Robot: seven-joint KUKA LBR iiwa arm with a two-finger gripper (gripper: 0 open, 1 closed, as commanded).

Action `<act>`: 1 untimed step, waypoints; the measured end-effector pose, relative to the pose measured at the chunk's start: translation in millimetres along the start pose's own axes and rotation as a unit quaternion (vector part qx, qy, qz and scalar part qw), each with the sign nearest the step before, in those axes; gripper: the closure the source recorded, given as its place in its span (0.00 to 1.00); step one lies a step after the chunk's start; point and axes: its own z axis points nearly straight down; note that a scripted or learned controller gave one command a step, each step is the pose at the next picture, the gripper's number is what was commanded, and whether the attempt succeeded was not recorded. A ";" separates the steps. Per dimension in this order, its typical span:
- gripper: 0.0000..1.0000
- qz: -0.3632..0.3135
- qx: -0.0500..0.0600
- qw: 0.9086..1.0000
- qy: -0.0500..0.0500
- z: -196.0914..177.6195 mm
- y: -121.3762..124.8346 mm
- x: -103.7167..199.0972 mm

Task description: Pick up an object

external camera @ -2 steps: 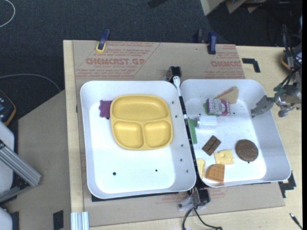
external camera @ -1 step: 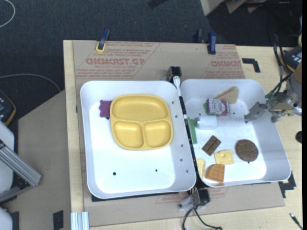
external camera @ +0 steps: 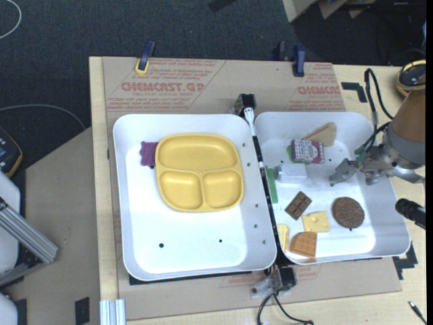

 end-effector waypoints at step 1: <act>0.00 0.000 -0.001 1.000 -0.001 39.2 -0.2 0.9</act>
